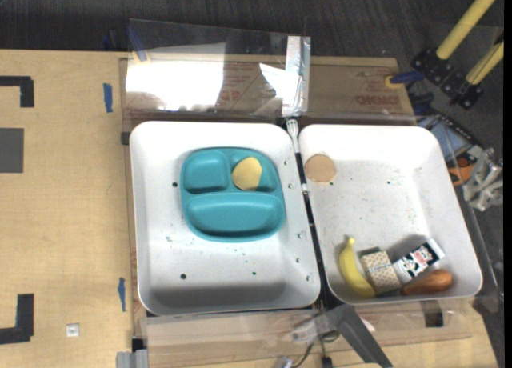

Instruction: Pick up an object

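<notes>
Holding a yellow ball (246, 173), the teal tray (232, 218) sits in the left bin (160, 238); claw state untellable.

Wooden bench (64, 222) bearing two white bins (152, 262) side by side

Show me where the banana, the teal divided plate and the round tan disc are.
banana (352, 266): camera view, middle of its curved body.
teal divided plate (232, 216): camera view, its large lower compartment.
round tan disc (320, 168): camera view, centre of its face.
</notes>
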